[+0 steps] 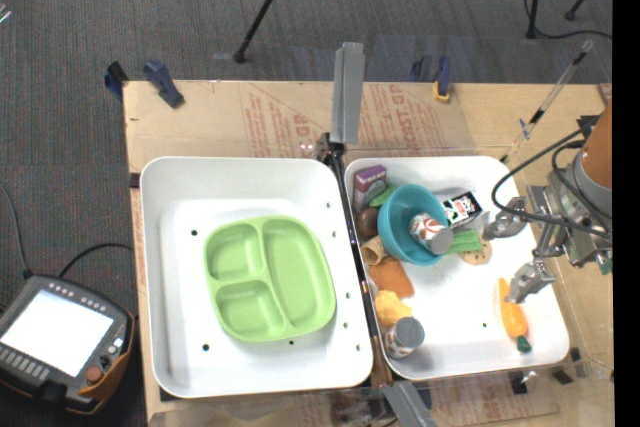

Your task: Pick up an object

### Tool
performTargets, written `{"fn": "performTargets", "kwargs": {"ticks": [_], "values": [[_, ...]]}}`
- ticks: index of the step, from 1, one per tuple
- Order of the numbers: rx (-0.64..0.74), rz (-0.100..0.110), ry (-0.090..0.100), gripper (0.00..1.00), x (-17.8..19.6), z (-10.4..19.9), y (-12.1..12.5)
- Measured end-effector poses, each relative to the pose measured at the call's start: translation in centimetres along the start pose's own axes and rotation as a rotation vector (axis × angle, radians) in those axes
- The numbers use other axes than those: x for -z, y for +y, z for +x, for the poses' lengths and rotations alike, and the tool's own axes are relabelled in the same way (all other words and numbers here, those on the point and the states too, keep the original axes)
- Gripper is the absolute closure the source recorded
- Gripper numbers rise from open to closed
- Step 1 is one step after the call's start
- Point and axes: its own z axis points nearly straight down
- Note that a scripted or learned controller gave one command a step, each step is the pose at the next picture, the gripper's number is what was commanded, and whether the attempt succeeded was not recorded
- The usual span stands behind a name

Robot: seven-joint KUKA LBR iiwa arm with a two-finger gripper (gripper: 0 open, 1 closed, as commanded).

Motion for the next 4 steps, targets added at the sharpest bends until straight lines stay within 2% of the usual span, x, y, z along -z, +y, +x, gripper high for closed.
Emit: {"fn": "performTargets", "kwargs": {"ticks": [1,2,3,4], "values": [[-0.132,-0.002,0.008,0.0,-10.7,-8.1,1.4],[-0.188,0.004,-0.011,0.0,-15.0,-11.4,6.7],[-0.304,0.0,-0.001,0.0,-16.4,-7.2,8.0],[-0.357,0.0,-0.002,0.0,-16.4,-8.7,8.2]]}}
